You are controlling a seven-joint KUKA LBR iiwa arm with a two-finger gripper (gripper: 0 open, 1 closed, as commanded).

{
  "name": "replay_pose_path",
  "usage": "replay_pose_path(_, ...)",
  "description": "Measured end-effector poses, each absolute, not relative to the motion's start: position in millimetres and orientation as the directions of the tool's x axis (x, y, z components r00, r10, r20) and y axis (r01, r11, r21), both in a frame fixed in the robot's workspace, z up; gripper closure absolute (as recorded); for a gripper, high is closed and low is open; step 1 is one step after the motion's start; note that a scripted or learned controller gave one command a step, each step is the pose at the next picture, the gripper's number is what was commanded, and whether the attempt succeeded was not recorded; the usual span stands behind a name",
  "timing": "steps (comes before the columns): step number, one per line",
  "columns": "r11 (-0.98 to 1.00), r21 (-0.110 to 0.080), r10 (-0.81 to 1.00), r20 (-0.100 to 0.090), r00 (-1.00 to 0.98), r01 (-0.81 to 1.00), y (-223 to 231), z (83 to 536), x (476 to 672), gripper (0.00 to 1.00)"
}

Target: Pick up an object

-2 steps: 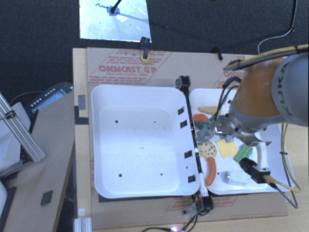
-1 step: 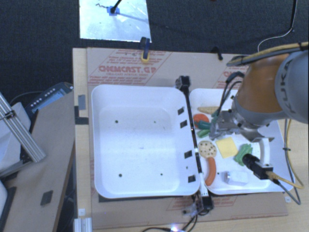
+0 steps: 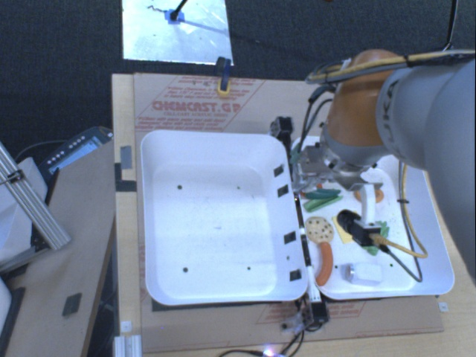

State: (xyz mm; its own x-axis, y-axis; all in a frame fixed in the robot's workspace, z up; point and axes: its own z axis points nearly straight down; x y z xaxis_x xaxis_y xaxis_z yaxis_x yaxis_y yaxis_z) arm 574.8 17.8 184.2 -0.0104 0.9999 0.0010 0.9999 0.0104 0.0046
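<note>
Green pods [image 3: 321,197] just below gripper [image 3: 318,175].

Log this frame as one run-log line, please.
arm: over right bin | gripper: hidden | objects: cookie, hot dog, green beans | left bin

Both bins, the left bin [image 3: 216,222] and the right bin [image 3: 416,266], are showing smooth white plastic with a soft sheen. The printed sheet [image 3: 197,106] beneath them is looking like matt brown cardboard. The arm [image 3: 428,110] is presenting a smooth grey casing and a glossy orange band [image 3: 357,99]. The square plate [image 3: 175,21] beyond is reflecting light like bare metal.
</note>
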Motion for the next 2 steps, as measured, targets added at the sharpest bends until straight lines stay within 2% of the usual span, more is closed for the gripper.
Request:
replay_pose_path(1, 0.001, 0.003, 1.0, 0.0, -0.001, 1.0, 2, 185, 585.3, 1.0)
replay_pose_path(2, 0.006, 0.005, 1.0, 0.001, -0.006, 1.0, 3, 189, 613.3, 1.0)
